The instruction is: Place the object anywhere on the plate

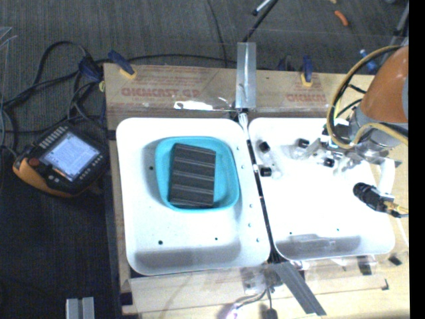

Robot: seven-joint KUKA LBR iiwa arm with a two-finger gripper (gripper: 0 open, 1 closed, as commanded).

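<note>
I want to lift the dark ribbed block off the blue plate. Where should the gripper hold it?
Probably across the dark ribbed block's two long sides, coming straight down. It lies flat on the blue plate, its narrower width runs left-right, and the plate's rim leaves some room beside it.

I take the left shallow white plastic bin (189, 244) as my landmark. Inside it I see the light-blue square plate (229, 178), and the dark grey ribbed rectangular block (192, 175) lies on that plate. To the bin's right, touching it, sits the second white bin (319, 211); my arm's gripper (332, 153) is over that bin's far side. Left of the landmark, off the bench, lies the orange-edged handheld control pendant (63, 159).
</note>
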